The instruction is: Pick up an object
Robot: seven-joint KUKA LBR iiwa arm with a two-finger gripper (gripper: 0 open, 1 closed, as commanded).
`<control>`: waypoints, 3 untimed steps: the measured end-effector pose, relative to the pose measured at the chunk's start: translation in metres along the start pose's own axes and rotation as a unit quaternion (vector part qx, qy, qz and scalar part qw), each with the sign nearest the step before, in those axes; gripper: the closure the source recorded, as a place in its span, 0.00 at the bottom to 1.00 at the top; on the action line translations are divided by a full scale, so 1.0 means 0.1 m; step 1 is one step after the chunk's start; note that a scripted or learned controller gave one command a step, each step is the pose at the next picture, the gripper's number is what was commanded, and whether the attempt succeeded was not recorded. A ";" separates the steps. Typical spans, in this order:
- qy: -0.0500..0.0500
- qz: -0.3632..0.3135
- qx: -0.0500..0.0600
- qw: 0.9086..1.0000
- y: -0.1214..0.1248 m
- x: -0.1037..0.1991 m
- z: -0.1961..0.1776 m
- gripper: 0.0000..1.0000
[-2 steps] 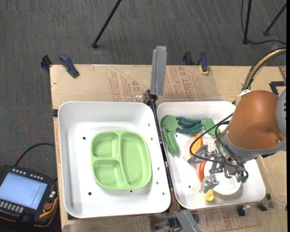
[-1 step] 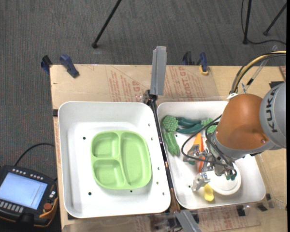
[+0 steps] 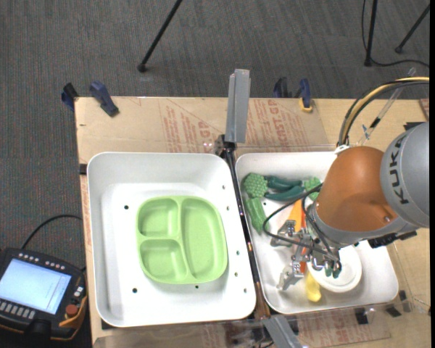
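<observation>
**Mia:** Camera view looks down on the gripper [image 3: 299,265], low inside the right bin [image 3: 380,281]. Is it holding something?

**Sam:** I cannot tell. Wires and metal bits crowd it, so how its tips stand is hidden.

**Mia:** What could it pick?

**Sam:** A yellow thing [image 3: 313,290] lies just beside the gripper, a little toward the near wall, leaning on a white bowl [image 3: 346,278]. An orange thing [image 3: 296,214] lies just past the gripper, toward the far wall. A green brush [image 3: 255,187] and a dark green toy [image 3: 286,188] sit farther off that way.

**Mia:** Which one is easy?

**Sam:** I think the yellow one. It looks small, light and smooth, so it may slip. Squeeze it across its thin middle. The bowl looks hard and round, so it would slide away.

**Mia:** And the green tray [image 3: 181,239]?

**Sam:** That sits in the left bin [image 3: 105,194], well apart from the gripper.
</observation>
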State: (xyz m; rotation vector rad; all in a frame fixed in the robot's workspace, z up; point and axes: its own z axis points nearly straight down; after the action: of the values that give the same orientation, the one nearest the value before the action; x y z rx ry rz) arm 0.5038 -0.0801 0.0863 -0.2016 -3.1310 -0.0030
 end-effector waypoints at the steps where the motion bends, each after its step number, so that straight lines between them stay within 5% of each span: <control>1: 0.000 0.040 0.000 0.999 -0.09 0.28 0.00 0.00; 2: 0.000 0.036 0.000 0.999 -0.08 0.27 -0.09 1.00; 3: 0.001 0.036 0.000 0.999 -0.07 0.28 -0.09 0.00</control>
State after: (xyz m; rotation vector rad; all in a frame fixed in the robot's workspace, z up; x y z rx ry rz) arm 0.4756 -0.0839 0.0950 -0.3136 -3.1200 -0.0037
